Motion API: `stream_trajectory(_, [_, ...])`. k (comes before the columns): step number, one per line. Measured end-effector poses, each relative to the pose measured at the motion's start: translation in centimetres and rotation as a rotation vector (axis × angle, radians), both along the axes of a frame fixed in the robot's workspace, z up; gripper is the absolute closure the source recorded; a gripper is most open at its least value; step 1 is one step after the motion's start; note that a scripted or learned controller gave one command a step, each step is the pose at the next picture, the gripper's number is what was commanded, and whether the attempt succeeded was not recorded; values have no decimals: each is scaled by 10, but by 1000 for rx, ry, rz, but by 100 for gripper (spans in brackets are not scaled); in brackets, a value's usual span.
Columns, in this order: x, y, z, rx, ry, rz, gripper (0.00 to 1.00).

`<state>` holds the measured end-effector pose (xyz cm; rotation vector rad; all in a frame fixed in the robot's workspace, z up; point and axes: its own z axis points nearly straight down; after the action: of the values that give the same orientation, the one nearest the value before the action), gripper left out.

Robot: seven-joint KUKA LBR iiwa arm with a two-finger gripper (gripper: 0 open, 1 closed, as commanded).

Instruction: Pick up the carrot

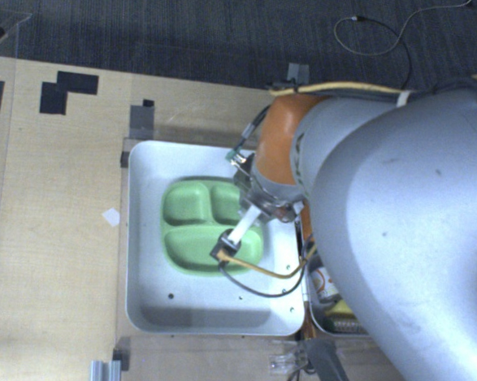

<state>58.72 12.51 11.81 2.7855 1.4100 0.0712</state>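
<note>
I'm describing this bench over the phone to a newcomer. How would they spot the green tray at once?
Start at the white bin left of the big grey arm. In its far half lies the green tray, partly under the arm's wrist. It is the one green thing to be seen in the bin, a rounded dish split into compartments.

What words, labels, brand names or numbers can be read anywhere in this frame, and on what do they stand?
No text can be read in this view.
The black shapes on the bench: plain blocks, not letters or digits.
The green tray, the white bin and the arm: no print that I can make out.
</note>
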Motion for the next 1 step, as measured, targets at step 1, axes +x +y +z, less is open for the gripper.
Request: stream_trajectory(1, [37, 28, 117, 4, 45, -252, 100])
